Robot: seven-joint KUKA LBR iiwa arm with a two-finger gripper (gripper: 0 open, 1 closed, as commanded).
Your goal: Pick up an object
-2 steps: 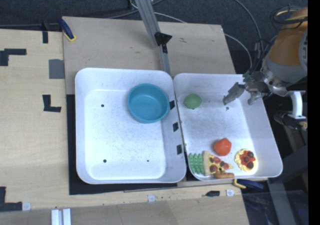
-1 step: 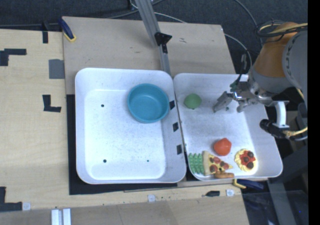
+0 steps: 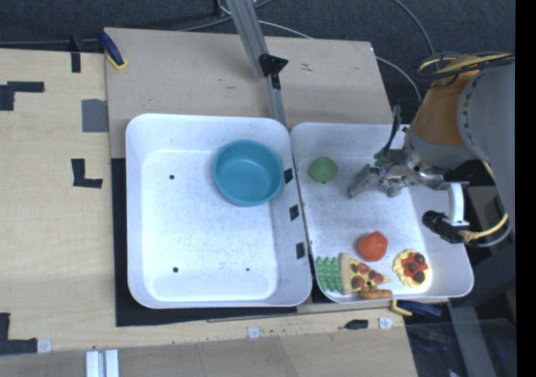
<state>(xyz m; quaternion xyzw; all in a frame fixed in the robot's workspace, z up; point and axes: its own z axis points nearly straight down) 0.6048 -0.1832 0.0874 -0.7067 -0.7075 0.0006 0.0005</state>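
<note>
Pizza slice (image 3: 362, 276) lies nearest; jaws (image 3: 362, 187) hang beside the green ball (image 3: 322, 170), seemingly parted, gripping nothing.

Grey arm (image 3: 490, 107), orange band, seemingly dark metal gripper (image 3: 368, 183)

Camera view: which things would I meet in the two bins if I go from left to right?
Blue bowl → green ball → gripper, beside the red tomato → round toy pizza.
</note>
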